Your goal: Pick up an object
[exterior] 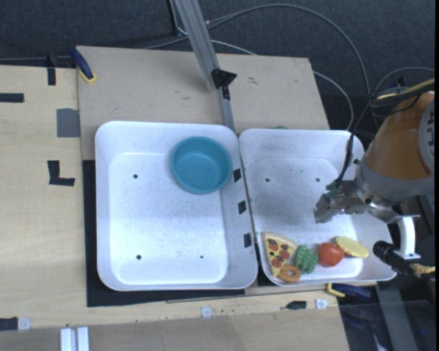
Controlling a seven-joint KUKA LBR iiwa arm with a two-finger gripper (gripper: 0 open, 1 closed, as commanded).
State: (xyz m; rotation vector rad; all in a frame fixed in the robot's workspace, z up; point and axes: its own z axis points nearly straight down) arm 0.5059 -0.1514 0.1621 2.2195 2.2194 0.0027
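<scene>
So we've got a little pile of toy food along the 6 o'clock wall of the right bin: a pizza slice, something green and knobbly, a tomato and a yellow piece, all touching or just beside each other. The gripper hangs just above them, toward 12 o'clock from the tomato. We honestly can't tell how the pincer is set; it's a dark blur from up here.

Our guess is these are light, stiff plastic, probably slick. The tomato looks like the best bet, round and standing proud, so we'd pinch it across its middle. The pizza lies flat and would be hard to get under.

The blue bowl sits at 12 o'clock in the left bin, well apart.
</scene>
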